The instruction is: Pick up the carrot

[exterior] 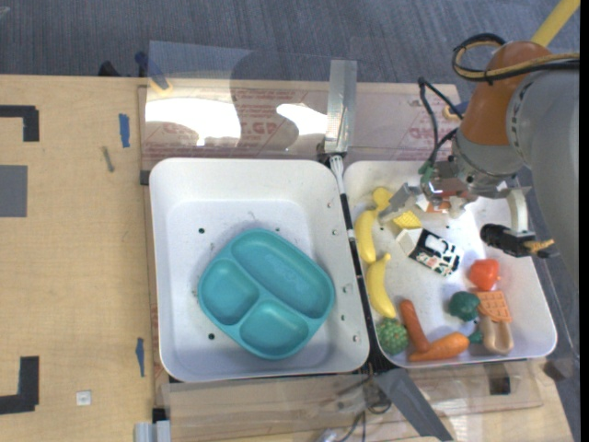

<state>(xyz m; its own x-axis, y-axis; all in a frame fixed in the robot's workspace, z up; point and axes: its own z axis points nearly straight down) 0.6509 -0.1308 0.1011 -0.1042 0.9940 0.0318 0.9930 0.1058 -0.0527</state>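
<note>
Two shallow white bins are seen side by side on the counter (64, 247). The left bin (175, 191) carries a teal divided plate (265, 291), set slightly toward the bin's 5 o'clock side. The right bin (534, 325) carries a scatter of toy foods.

The carrot (440, 346) is found at the 6 o'clock edge of the right bin, lying nearly flat, its thick end toward 3 o'clock beside a small green leafy tuft. A brownish-red sausage-like piece (412, 323) is angled just above it, touching or nearly touching it — contact cannot be settled. A green broccoli piece (393, 337) sits at 9 o'clock from the carrot, and a darker green vegetable (464, 305) lies at its 1 o'clock. An orange waffle-patterned piece (494, 307) and a tan piece (498, 337) are placed toward 3 o'clock of the carrot; a red tomato-like item (484, 273) lies above them.

Along the bin's 9 o'clock wall two bananas are laid end to end: an upper banana (365, 233) and a lower banana (379, 288). A small white and black carton (434, 251) rests near the bin's middle.

The grey arm with its orange band (502, 95) is seen entering from 3 o'clock, and the end effector (440, 193) is poised over the bin's 12 o'clock region, well apart from the carrot. Nothing is seen held by it; whether it is released or clenched cannot be told from this view.
</note>
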